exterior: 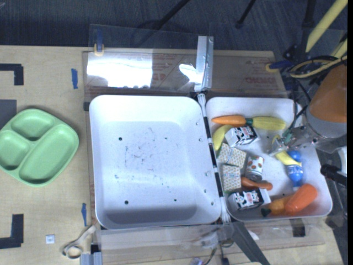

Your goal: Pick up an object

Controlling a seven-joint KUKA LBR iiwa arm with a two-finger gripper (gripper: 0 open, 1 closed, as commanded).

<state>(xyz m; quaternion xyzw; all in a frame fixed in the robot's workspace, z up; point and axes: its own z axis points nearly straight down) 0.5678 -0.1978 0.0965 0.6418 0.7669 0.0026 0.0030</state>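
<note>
Tool just above blue bottle — right bin.

The gripper is hanging over the right bin, near its right wall, with the left bin lying well to its left and the divided plate sitting further left again on the bench. Just behind and to the left of the gripper a banana and a carrot are lying along the rear wall, while a small bottle is lying just in front of it. Left of the gripper, cartons and crackers are crowding the bin's left side, and a second carrot is resting well in front, near the front wall.
</note>
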